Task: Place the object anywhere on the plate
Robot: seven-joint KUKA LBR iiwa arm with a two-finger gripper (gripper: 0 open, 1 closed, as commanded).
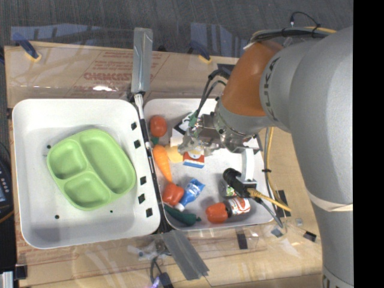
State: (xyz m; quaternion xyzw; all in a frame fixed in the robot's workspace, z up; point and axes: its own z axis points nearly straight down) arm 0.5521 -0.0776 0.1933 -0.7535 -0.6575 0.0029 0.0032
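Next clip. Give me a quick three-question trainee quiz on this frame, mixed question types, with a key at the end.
1. True or false: the green plate lies in the left bin.
2. Multiple choice: the gripper is over which place? A) the green plate B) the right bin C) the bare bench
3. Short answer: what long orange item lies along the right bin's left side?

Key
1. True; it is a three-compartment plate with nothing on it.
2. B; it hangs among the small items there, above a red, white and blue one.
3. The carrot.
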